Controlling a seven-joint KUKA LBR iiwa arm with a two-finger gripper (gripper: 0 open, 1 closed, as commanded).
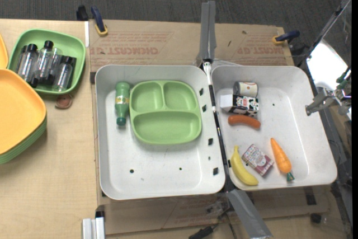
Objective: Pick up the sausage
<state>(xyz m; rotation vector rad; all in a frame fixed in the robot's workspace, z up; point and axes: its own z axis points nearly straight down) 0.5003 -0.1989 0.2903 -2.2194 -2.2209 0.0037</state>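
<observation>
The sausage (244,121) is a short red-orange link. It lies flat in the right bin (293,115), in its upper left part near the divider between the bins. A small black-and-white carton (246,104) touches it from just behind. Nothing covers the sausage, and bare bin floor lies to its right.
The right bin also holds a can (245,88), a banana (243,168), a pink packet (257,159) and a carrot (281,158) along the front. The left bin (162,173) holds a green divided plate (165,111) and a green bottle (121,102). A tray of vials (47,61) and yellow plates (17,115) sit far left.
</observation>
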